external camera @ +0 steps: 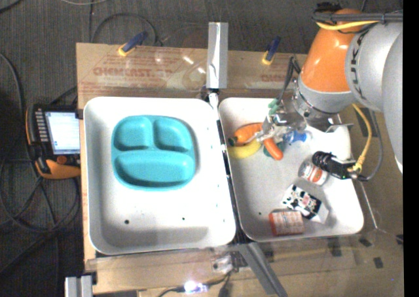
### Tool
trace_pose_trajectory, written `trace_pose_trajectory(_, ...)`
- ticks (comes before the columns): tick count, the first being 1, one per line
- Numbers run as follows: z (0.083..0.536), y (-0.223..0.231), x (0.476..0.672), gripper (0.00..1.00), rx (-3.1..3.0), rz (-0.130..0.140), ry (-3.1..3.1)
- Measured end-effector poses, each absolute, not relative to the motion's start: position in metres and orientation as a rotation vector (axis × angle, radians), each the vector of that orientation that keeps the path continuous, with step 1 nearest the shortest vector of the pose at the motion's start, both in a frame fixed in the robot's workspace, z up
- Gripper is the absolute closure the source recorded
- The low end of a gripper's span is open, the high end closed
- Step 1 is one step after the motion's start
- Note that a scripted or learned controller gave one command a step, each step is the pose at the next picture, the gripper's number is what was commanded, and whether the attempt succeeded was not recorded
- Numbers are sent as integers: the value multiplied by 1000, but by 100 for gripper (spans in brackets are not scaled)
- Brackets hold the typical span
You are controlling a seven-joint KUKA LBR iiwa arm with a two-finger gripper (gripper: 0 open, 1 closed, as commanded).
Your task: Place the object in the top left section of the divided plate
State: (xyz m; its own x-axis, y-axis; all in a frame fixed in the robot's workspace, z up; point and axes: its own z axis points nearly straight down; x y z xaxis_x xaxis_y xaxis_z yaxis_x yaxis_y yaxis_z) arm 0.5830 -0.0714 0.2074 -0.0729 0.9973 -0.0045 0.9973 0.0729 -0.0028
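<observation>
Nearest the camera, at 5 o'clock in the right bin [357, 220], a brownish packet [287, 222] is seen lying flat, with a black-and-white patterned packet [304, 200] just beside it at 1 o'clock. A small can-like item [313, 172] lies further up, partly covered by a black cable fitting [330, 161], so its label cannot be read. The claw [278, 130] is lowered over a cluster of toy food at 11 o'clock in that bin: an orange carrot-like piece [247, 133], a yellow banana [243, 150], a small orange-red piece [273, 149] and a blue item [298, 137] that is largely hidden. How far the claw is spread cannot be told, and nothing can be made out as gripped, since the wrist hides much of it. The arm [337, 60] is cut off at the frame's right. The teal divided plate [155, 152] is set in the left bin [131, 224], at 10 o'clock from the bin's centre. Both bins rest on the table [150, 70].
</observation>
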Motion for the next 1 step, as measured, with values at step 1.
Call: trace_pose_trajectory(1, 251, -92, 578, 100, 2067, -4, 2364)
